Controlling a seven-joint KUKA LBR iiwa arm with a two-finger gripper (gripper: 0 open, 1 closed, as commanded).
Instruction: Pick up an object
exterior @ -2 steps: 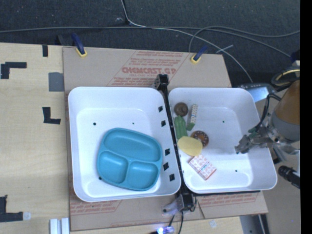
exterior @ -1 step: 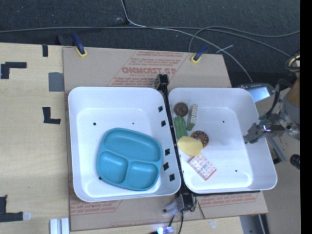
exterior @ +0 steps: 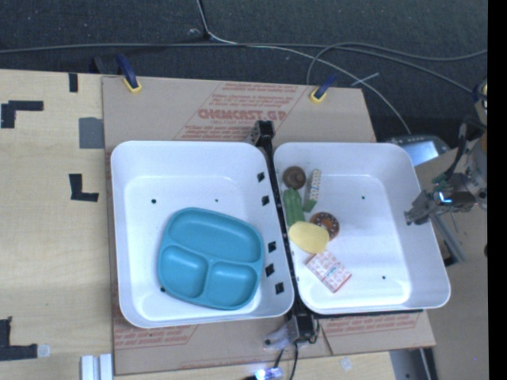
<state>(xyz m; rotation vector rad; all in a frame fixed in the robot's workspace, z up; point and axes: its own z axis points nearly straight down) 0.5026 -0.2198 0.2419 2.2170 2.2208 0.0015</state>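
The right bin (exterior: 396, 287) holds several small objects along its left side: a brown round piece (exterior: 294, 177), a white striped packet (exterior: 314, 184), a green piece (exterior: 295, 207), a sprinkled brown donut (exterior: 325, 223), a yellow lemon-like object (exterior: 308, 237) and a pink checkered packet (exterior: 328, 271). My gripper (exterior: 421, 210) hangs at the right bin's right rim, well apart from all of these. Nothing shows in it.
A blue divided plate (exterior: 211, 258) lies in the left bin (exterior: 127, 212). Black clips (exterior: 264, 133) join the bins along the middle wall. Cables (exterior: 348, 54) cross the dark surface behind the bench. The right half of the right bin floor is bare.
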